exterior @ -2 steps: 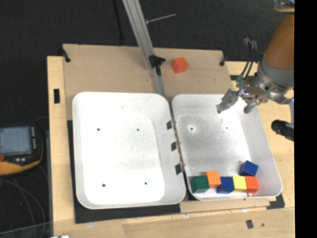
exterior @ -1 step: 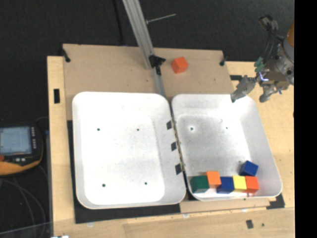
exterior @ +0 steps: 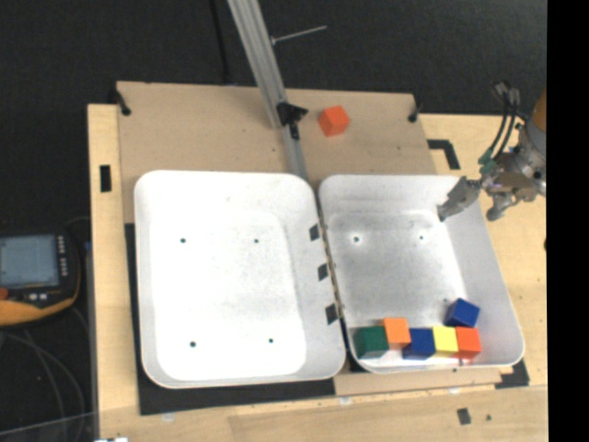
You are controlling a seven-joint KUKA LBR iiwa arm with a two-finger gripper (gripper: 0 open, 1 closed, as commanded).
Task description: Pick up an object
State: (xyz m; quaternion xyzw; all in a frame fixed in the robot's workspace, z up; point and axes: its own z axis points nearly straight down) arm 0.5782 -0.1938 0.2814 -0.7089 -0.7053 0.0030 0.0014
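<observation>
Cubes sit along near edge of right bin (exterior: 479, 247): green cube (exterior: 371, 341), orange cube (exterior: 397, 331), blue cube (exterior: 420, 342), yellow cube (exterior: 445, 340), red-orange cube (exterior: 468, 341), another blue cube (exterior: 463, 313) just behind. Lone orange cube (exterior: 333, 121) on bench, behind bins. Gripper (exterior: 477, 201) w/ fingers spread, nothing between, over right bin's far right corner. No legible writing.

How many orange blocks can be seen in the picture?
3. One orange block lies on the bench behind the bins. Two are in the right bin, in the row at its near edge: one beside the green block, one at the right end.
</observation>
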